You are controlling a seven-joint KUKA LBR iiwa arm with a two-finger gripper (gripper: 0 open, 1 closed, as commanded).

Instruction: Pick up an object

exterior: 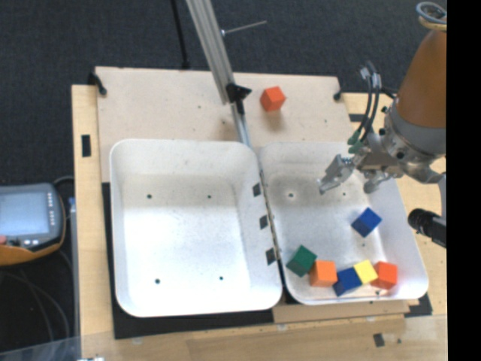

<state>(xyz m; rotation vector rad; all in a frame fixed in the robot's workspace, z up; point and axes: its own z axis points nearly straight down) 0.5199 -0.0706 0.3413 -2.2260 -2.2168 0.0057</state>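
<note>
No legible text or labels anywhere.

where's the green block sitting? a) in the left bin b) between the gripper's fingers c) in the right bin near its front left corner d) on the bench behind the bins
c: the green block lies in the right bin, near its front left corner, beside an orange block.

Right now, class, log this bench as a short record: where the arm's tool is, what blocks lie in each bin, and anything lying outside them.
tool: above the right bin's upper part
right bin: blue block alone; row near the front wall: green block, orange block, second blue block, yellow block, red-orange block
left bin: white
outside bins: orange cube on the board behind
</note>
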